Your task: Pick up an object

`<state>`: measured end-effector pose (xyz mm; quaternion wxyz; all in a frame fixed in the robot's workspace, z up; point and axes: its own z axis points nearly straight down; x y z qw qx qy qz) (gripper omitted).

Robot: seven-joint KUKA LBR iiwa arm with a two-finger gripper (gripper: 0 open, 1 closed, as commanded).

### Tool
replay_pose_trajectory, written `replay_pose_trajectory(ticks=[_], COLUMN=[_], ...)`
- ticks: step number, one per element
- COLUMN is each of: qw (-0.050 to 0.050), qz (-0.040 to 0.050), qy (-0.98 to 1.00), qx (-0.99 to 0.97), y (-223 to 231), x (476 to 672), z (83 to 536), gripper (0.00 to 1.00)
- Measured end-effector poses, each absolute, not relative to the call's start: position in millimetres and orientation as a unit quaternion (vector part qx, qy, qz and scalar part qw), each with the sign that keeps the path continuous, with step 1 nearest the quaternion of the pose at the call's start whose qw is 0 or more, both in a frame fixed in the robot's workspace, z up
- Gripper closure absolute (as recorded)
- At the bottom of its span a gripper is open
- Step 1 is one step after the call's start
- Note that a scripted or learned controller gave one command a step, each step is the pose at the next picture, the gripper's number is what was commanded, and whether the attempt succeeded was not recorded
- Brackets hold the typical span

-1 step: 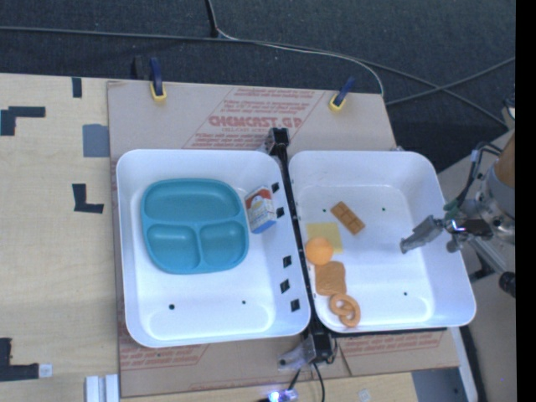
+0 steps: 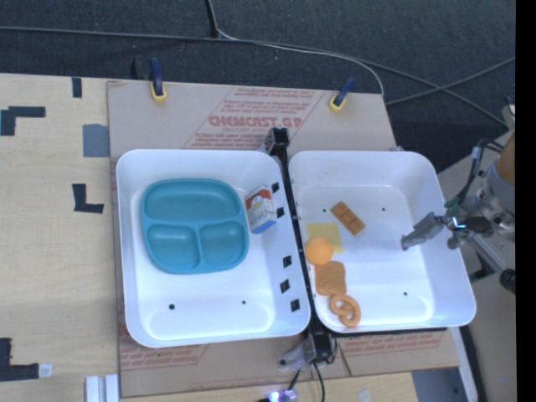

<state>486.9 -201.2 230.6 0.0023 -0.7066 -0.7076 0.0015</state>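
Observation:
The right bin (image 2: 419, 170) holds several small food pieces. An orange ball (image 2: 318, 250) lies by its left wall, on the edge of a flat yellow square (image 2: 327, 233). A brown cracker (image 2: 347, 217) lies further back, a slice of toast (image 2: 331, 278) sits in front of the ball, and a pretzel (image 2: 344, 309) is near the front wall. My gripper (image 2: 412, 238) reaches in over the right bin's right side, pointing left, well apart from all of these. Nothing shows in its grasp.
The left bin (image 2: 134, 308) holds a blue divided plate (image 2: 195, 225) and a small carton (image 2: 260, 209) near the middle divider. Both bins rest on a cardboard sheet (image 2: 251, 120) fixed by clamps. Cables run across the dark floor behind.

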Motion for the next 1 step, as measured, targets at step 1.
replay_pose_trajectory(ticks=[1], qw=[0.005], qz=[0.0025], qy=[-0.708], qx=[-0.707], y=[-196.7], x=[495.2], z=[171.0], gripper=[0.00])
